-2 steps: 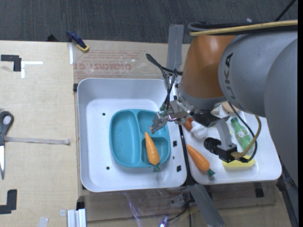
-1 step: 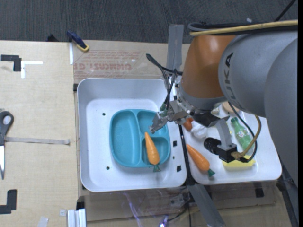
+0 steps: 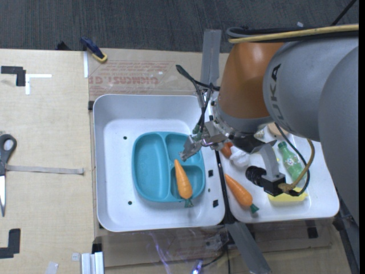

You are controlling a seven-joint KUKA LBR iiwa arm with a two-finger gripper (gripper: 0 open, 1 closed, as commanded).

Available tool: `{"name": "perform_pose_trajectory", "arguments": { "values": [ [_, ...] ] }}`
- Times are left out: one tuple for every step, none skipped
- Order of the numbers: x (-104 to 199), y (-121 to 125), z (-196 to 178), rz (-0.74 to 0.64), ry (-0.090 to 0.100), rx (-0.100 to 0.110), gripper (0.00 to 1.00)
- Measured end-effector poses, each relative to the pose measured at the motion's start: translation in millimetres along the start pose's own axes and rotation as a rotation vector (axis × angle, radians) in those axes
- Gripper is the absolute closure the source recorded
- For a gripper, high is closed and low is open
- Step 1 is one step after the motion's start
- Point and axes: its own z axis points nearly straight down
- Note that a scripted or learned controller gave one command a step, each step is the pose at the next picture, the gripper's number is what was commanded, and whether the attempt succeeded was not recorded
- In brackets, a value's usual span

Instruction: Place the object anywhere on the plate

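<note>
Two carrots here: one (image 3: 182,180) lying on teal divided plate (image 3: 151,167) in left bin (image 3: 108,153), tip toward gripper (image 3: 191,148) just above it; fingers look released, nothing between them. Second carrot (image 3: 239,192) in right bin (image 3: 319,201), near green bottle (image 3: 290,160) and yellow sponge (image 3: 288,197)
</note>
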Motion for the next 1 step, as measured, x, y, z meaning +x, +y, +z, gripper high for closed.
{"name": "perform_pose_trajectory", "arguments": {
  "values": [
    [0.0,0.0,0.0,0.0,0.0,0.0,0.0]
  ]
}}
